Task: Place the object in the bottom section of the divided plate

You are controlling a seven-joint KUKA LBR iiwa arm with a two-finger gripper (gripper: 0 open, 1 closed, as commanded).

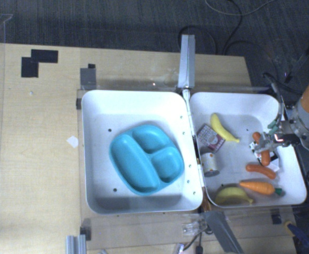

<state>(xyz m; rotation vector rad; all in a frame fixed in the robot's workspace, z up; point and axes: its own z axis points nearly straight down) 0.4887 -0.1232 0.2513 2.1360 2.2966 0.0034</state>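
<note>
Wooden bench [37,142] bears two white bins [96,194]; grey carpet [90,9] behind.

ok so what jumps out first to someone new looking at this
The bright blue divided plate in the left bin grabs the eye first. Next, the right bin holds toy food: a yellow banana and an orange carrot, with the claw over its right side.

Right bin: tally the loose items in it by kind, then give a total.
Bananas: 2
Carrots: 2
Cans: 1
Patterned packets: 1
Total: 6
</note>
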